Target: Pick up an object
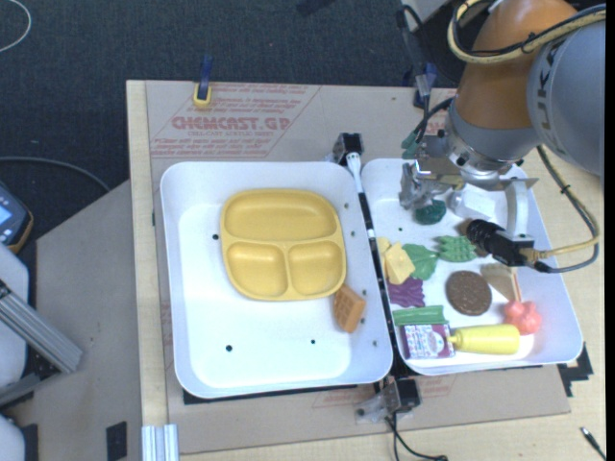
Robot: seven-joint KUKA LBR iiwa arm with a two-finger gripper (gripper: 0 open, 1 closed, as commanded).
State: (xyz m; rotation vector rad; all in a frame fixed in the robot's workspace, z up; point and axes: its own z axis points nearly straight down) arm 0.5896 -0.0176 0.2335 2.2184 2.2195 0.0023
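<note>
my gripper [423, 192] sits right above the dark green toy [431, 210] (jaw state: can't tell), yellow bottle [487, 338] well below.

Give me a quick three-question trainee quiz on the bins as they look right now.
1. True or false: the yellow divided tray lies in the left bin.
2. Which item lies along the right bin's near edge? A) yellow bottle B) a red mug C) a blue ball
3. Fill in: the brown waffle piece lies in the ____ bin, close to the tray's corner.

Key: 1 true; 2 A; 3 left. The claw hangs over the far end of the right bin.
</note>
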